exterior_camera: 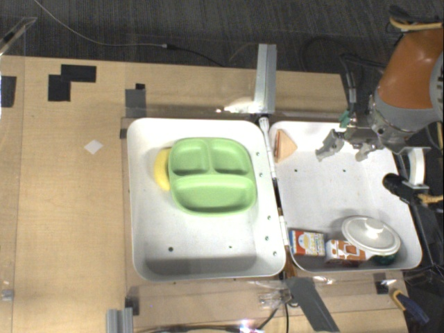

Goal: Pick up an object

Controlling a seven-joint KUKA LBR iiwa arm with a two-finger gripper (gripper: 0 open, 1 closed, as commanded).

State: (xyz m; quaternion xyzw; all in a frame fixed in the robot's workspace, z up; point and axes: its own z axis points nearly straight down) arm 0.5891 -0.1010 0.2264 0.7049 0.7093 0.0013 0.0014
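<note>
Honestly, the gripper (345, 146) hung spread and empty over the right bin (326, 207), so it was mid-approach; nearest target, the tan wedge (284, 144), sat just beside it, needing a sideways shift and descent.

One fixed camera hangs above the worktop (62, 207) and looks down at a slant, its far side toward 12 o'clock, where dark floor (173, 12) shows beyond the edge. It sits far enough back to take in both bins whole: the left bin (149, 252) at centre, the right bin (333, 200) toward 3 o'clock, where the arm (416, 75) enters
</note>
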